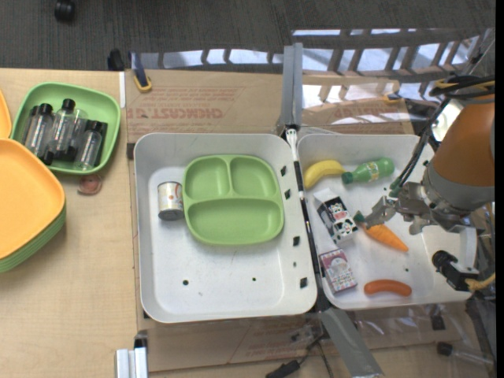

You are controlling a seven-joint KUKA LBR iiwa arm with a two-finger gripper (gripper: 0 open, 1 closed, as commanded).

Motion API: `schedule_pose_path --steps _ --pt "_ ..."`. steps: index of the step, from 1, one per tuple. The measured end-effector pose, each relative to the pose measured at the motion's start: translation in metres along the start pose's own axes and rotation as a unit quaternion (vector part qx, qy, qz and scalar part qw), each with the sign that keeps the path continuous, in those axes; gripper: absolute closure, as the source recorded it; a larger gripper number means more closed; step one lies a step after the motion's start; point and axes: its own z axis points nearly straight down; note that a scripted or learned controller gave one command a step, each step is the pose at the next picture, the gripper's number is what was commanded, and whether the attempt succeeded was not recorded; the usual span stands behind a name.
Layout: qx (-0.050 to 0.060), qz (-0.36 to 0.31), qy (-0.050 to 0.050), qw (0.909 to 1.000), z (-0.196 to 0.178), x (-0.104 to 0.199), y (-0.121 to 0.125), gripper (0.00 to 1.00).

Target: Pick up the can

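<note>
Grey arm (461, 164) reaches over right bin (409, 144), beside carrot (387, 237).

This is a robotics lab, not a kitchen. Two shallow white plastic bins (150, 235) sit side by side on flattened brown printed cardboard (205, 105), left of the claw. Far left of it there's a pale wooden bench top (63, 305), stacked orange plastic plates (27, 203) and a green tray of small clear black-capped bottles (67, 132). Up beyond it, grey office carpet (236, 10) and a black chair castor (64, 8).
</note>
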Motion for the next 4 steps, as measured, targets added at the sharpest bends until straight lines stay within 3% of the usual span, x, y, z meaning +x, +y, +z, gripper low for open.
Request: schedule_pose_path --steps 1,2,3,4 --pt "-0.002 -0.009 0.000 1.0000 0.043 0.001 -0.015 0.00" --pt "-0.001 0.034 -0.001 0.9994 -0.045 0.075 0.006 0.00" --pt "0.000 0.051 -0.001 0.9987 -0.044 0.109 0.027 0.00" --pt "0.000 0.022 -0.001 0.9998 -0.045 0.108 0.074 0.00"
